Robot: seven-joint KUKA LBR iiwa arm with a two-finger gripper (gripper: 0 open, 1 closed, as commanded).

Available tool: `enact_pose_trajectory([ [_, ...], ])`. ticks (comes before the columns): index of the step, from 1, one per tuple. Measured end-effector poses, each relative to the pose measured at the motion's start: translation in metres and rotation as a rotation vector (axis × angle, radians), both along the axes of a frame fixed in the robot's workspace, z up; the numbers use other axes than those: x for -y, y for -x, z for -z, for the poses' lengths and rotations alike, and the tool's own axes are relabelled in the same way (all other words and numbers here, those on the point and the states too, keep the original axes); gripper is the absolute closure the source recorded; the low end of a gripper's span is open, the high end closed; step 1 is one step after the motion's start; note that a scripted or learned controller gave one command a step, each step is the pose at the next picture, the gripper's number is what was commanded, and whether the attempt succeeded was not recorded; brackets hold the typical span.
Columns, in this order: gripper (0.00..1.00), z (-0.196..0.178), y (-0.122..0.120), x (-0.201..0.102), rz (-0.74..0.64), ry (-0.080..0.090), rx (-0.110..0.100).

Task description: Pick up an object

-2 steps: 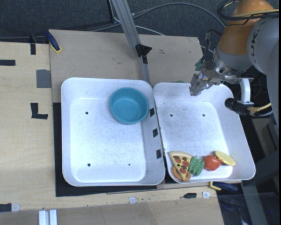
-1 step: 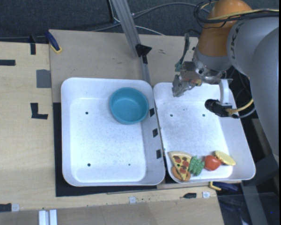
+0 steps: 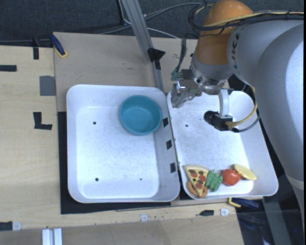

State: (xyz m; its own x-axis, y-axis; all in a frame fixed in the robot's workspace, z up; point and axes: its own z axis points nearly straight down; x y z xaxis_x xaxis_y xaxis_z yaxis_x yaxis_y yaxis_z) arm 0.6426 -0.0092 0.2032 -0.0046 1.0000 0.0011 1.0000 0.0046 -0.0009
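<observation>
A blue bowl (image 3: 140, 115) sits upright in the left bin (image 3: 92, 152), near its far right corner. In the right bin (image 3: 219, 147), along the near edge, lie a pizza slice (image 3: 196, 179), a green leafy piece (image 3: 213, 179), a red tomato (image 3: 231, 177) and a yellow piece (image 3: 244, 172). My gripper (image 3: 179, 98) hangs over the far left corner of the right bin, just right of the bowl and close to the wall between the bins. I see nothing between its fingers.
A grey metal pole (image 3: 140, 29) slants down from the top to the far edge of the bins. The arm's grey body (image 3: 275, 86) covers the right bin's far right side. Black tape marks (image 3: 41, 120) lie on the wooden bench to the left.
</observation>
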Motion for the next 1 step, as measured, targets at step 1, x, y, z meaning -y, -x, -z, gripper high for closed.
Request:
enact_pose_trajectory([
  [1, 1.00, -0.0065, -0.0066, -0.0531, 0.000, 0.000, 0.001],
])
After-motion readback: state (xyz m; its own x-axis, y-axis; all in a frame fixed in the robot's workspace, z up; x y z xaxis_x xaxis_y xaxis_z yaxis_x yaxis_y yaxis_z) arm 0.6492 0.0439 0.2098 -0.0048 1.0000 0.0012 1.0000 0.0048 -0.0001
